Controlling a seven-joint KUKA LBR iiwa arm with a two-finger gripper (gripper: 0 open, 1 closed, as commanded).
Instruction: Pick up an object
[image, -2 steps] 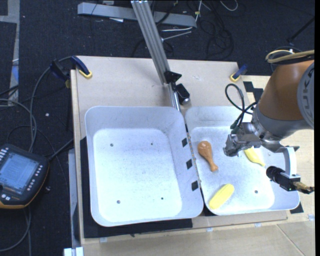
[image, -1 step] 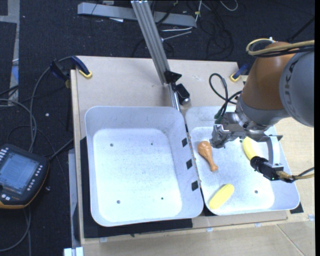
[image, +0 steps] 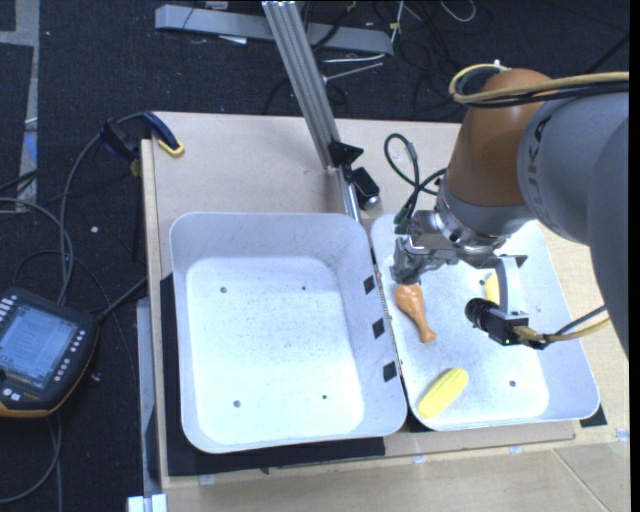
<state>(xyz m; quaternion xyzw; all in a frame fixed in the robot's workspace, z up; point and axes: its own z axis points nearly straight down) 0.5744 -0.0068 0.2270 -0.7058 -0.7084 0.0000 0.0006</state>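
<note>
- The arm reaches in from the right and ends over the right bin, close to that bin's left wall.
- The hand sits low at the near end of the wrist, just above the thick end of a tan, drumstick-shaped toy.
- The toy lies flat on the bin floor, thick end toward the hand and thin end pointing down the view toward the bin's middle.
- Whether the hand is spread or pressed together I cannot tell; the wrist body hides that part from this high camera.
- Nothing is visibly between its tips, so I do not count the toy as held.
- A yellow corn-like piece lies nearer the front of the same bin, well apart from the hand.
- A small yellow bit peeks out beside a black fitting on the cable, to the right of the drumstick toy.
- The left bin stands beside the right one on the bench, with only dark specks on its floor.
- Step in hand, as I judge it: the approach is over and the grasp on the drumstick toy is about to be made or is being made.
- The next move calls for closing on the thick end squarely, since the rounded shape could squirt sideways toward the wall.
- After that, a straight lift clear of the bin rim would prove the pick.
</note>
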